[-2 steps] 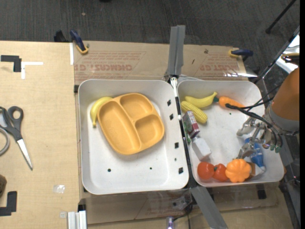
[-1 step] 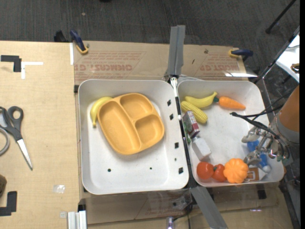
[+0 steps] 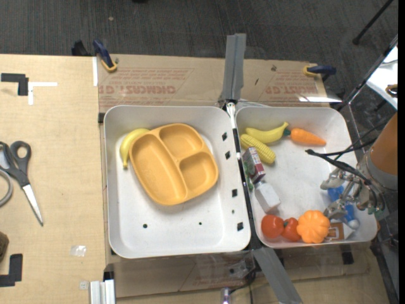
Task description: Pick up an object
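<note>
We look down on a pale wooden bench (image 3: 50,170) that carries two shallow white plastic bins side by side. Behind them lies a flattened brown cardboard sheet (image 3: 158,81) with printed lettering, held at its corners by blue clamps (image 3: 104,54), and beyond that a dark grey carpeted floor (image 3: 190,11). A grey strip (image 3: 234,65) runs down over the cardboard to the seam between the bins. On the bench's left part rest grey-handled metal scissors (image 3: 24,176) and a few black tape marks (image 3: 16,81).

The left bin (image 3: 126,233) holds a yellow-orange plastic divided plate (image 3: 174,163) with three compartments; a yellow toy banana (image 3: 128,143) peeks out along its upper left rim, touching it.

The right bin (image 3: 304,170) holds the items to pick from: a second yellow toy banana (image 3: 267,133) near the back wall, an orange toy carrot (image 3: 306,137) just beside it, a yellow toy corn cob (image 3: 258,148) below the banana, a small red-and-green packet (image 3: 254,166), a white block (image 3: 266,196), a red toy tomato pair (image 3: 279,227) and an orange toy pumpkin (image 3: 313,226) along the front wall, the tomatoes touching the pumpkin.

The arm's two-finger gripper (image 3: 345,198) hangs low over the right bin's right side, just above and beside the pumpkin. Cables and metal parts clutter it, so we cannot tell how its tool stands, nor see anything in it.
</note>
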`<state>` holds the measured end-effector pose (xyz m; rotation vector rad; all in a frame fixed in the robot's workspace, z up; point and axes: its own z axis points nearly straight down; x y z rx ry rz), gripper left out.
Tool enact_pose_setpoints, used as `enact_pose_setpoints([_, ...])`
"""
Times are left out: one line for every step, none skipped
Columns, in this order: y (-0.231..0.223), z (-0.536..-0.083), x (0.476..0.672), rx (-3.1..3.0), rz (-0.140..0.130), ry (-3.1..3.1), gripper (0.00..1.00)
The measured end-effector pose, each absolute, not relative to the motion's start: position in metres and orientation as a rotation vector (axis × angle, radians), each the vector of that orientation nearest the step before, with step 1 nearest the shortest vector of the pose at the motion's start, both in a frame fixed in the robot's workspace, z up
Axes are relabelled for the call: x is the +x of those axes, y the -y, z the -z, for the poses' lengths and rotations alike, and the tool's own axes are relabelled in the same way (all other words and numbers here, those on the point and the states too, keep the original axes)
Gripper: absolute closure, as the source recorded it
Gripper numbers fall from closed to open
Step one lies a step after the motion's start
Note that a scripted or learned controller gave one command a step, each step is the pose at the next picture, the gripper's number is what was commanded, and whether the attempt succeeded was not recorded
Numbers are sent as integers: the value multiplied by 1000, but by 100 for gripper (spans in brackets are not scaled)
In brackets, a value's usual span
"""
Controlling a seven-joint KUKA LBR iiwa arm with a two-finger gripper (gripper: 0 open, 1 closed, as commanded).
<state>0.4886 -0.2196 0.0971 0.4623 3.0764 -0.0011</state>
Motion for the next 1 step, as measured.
enact_pose_setpoints([220,-97,488,525,0,-3068,0])
